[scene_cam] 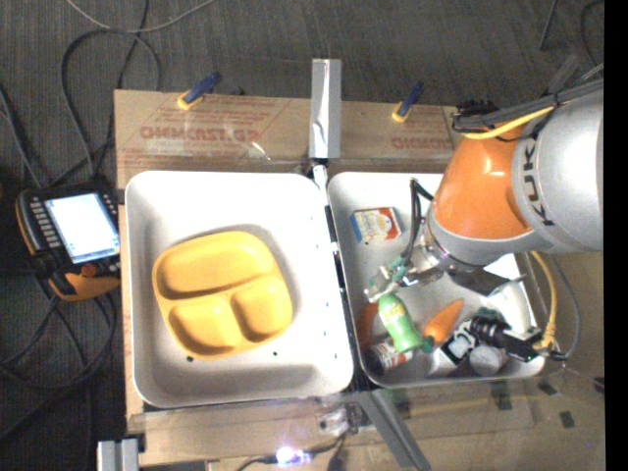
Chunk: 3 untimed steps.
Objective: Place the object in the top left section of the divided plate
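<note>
— Pincer (pixel 402 275) sits in the right bin (pixel 345 263), just above the green bottle (pixel 397 324); whether it is wide or narrow I cannot tell.

— And the bottle?

— Just below the pincer, long axis running up and down, apparently not held. The plate (pixel 224 290) lies well left of the pincer, its top left section (pixel 208 261) bare.

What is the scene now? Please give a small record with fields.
left bin: holds a yellow divided plate
plate sections: nothing in them
right bin: holds a small carton, a green bottle, a carrot and other items
arm: above the right bin
gripper: low over the right bin, near the green bottle
task state: no object placed on the plate yet
</note>
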{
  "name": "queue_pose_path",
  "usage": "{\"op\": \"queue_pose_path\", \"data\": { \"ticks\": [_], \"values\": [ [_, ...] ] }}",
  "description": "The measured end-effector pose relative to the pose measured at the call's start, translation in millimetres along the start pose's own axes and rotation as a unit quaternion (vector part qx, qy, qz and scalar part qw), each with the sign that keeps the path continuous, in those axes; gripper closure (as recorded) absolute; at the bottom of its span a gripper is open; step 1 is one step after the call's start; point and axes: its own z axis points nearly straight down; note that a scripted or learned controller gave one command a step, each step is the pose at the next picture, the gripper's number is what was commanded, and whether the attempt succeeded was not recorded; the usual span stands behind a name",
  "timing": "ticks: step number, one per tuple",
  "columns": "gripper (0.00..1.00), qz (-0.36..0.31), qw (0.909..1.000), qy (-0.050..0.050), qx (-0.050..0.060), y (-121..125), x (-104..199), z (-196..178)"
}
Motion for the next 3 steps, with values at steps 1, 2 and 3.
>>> {"op": "queue_pose_path", "data": {
  "ticks": [1, 2, 3],
  "values": [
    [1.00, -0.069, 0.9976, -0.001, 0.000, 34, 60, 0],
    [1.00, -0.061, 0.9981, -0.001, 0.000, 89, 109, 0],
    [0.00, -0.061, 0.9982, -0.001, 0.000, 89, 109, 0]
  ]
}}
